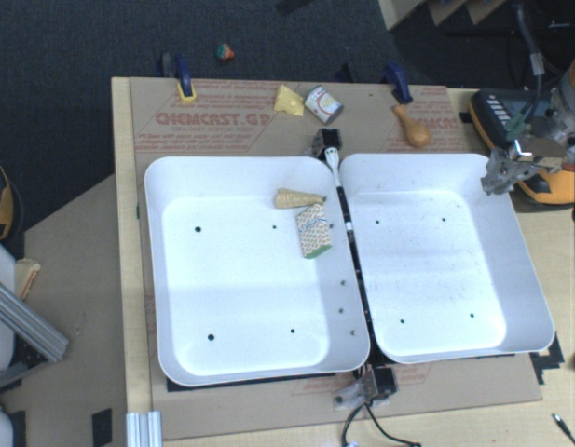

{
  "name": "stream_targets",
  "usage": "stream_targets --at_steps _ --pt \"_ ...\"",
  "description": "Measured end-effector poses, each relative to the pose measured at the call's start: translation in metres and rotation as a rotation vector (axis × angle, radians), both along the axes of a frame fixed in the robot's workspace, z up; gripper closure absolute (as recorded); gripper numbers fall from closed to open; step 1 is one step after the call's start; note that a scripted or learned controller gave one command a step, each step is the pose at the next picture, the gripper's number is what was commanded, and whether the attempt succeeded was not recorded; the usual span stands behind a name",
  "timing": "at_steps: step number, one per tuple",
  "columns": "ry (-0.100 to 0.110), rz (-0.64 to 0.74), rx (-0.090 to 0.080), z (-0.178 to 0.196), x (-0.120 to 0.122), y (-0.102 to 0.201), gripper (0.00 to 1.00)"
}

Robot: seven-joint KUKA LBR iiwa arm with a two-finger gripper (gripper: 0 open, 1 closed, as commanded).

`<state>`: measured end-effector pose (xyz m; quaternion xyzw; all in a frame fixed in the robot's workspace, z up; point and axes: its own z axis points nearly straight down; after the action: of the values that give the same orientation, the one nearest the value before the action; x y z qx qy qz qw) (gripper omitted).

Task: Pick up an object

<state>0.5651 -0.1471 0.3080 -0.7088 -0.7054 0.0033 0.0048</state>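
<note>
- The pincer [504, 168] sits at about three o'clock in the camera view, just over the upper right rim of the right bin [511, 240]; whether it is apart or together cannot be told, and nothing shows in its grasp.
- The left bin [175, 250] holds two things near its upper right corner, toward one o'clock within that bin.
- A tan cone-shaped piece [298, 198] lies on its side there, its narrow end pointing toward three o'clock.
- A small patterned packet [313, 230] with a green edge lies just below the cone, at its five o'clock, touching or nearly touching it.
- Both bins lie side by side on a brown cardboard sheet [231, 119] over the tabletop [91, 250].
- On the cardboard at twelve o'clock, beyond the bins, rest a yellow wedge [289, 101] and, just beside it, a small white box [323, 104].
- Toward one o'clock on the cardboard lies a wooden-looking pear shape [412, 126] with a stem end pointing away from the bins.
- Blue clamps [184, 75] grip the far edge of the cardboard.
- A small coloured object [225, 52] lies on the dark floor at eleven o'clock, well apart from the bins.
</note>
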Motion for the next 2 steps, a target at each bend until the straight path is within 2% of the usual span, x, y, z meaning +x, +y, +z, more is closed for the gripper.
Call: stream_targets --at_steps 1,2 --pt "-0.019 -0.003 -0.010 0.045 0.000 -0.083 1.00" --pt "-0.012 0.003 -0.003 0.071 -0.051 -0.077 1.00"
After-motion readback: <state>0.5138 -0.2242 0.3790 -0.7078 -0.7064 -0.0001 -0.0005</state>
